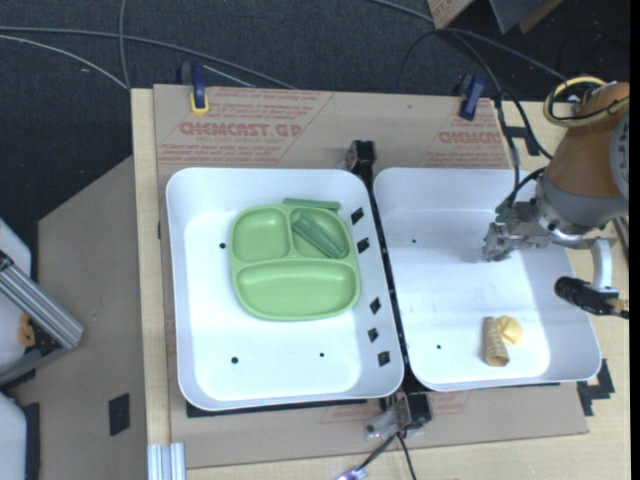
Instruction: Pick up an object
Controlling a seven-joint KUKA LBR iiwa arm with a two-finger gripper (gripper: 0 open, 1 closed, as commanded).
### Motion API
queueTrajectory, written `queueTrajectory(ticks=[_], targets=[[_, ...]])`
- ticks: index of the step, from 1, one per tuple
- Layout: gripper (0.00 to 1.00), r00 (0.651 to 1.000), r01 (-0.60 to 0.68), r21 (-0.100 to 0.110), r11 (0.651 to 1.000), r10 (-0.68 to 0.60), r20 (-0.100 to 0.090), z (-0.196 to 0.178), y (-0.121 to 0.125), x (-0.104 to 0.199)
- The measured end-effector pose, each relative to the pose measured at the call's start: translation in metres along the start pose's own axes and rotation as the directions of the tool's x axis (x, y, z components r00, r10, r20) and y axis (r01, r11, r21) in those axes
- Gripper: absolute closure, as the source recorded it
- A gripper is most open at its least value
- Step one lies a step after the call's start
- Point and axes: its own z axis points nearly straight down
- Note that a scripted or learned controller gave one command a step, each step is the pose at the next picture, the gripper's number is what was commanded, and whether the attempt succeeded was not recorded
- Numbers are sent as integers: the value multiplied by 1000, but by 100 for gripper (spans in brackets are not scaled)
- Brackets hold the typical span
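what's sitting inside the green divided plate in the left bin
A darker green oblong piece lies in the green divided plate's upper right compartment. What is beneath that piece is hidden.

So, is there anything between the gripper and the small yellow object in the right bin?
No. In the camera view, only bare white bin floor lies between the gripper and the yellow object; they are well apart.

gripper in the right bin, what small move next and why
Probably shift the gripper toward the near edge of the right bin, over the small tan toy. It is the one object in that bin, and the gripper stands apart from it.
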Motion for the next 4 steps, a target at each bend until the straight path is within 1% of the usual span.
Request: queueTrajectory(ticks=[1,2,3,4], targets=[[100,1000,1,-6,1000,-1,4,-52,9,-7],[100,1000,1,-6,1000,-1,3,-104,11,-7],[100,1000,5,2,1000,-5,-2,-112,2,48],[100,1000,5,3,1000,-5,-2,-121,-4,99]])
